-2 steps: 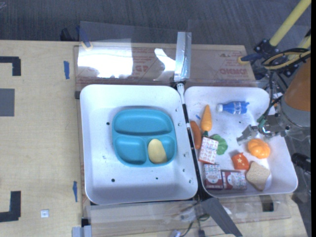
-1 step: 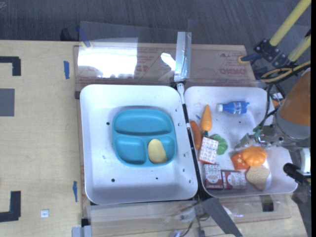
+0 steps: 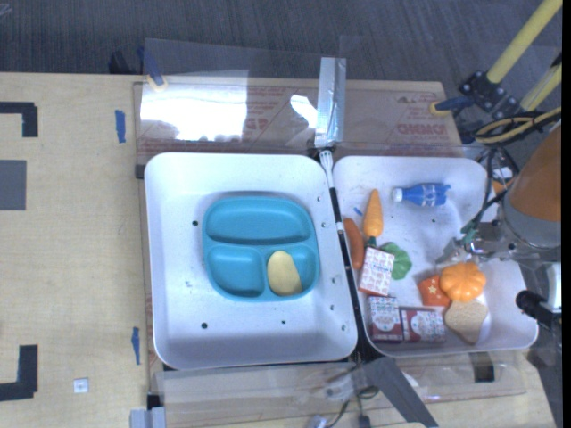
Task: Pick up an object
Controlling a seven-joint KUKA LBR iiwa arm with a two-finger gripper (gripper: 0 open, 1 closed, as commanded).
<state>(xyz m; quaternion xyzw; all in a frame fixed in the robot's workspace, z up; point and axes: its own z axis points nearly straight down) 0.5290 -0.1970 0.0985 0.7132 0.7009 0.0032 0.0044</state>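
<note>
A blue tray (image 3: pixel 254 248) is seen in the left bin (image 3: pixel 169 266), with a yellow lemon (image 3: pixel 284 272) lodged in its lower right compartment. In the right bin (image 3: pixel 508 324), right of the tray, a carrot (image 3: pixel 373 213), bottle (image 3: pixel 421 193), cartons (image 3: pixel 376 271), pumpkin (image 3: pixel 462 281) and bread (image 3: pixel 467 318) are noted. The gripper (image 3: pixel 464 246) is placed just above the pumpkin; its grip cannot be told.

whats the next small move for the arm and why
Probably lower straight onto the orange pumpkin: the gripper sits just above it in the right bin, and nothing shows between the fingers yet.
</note>
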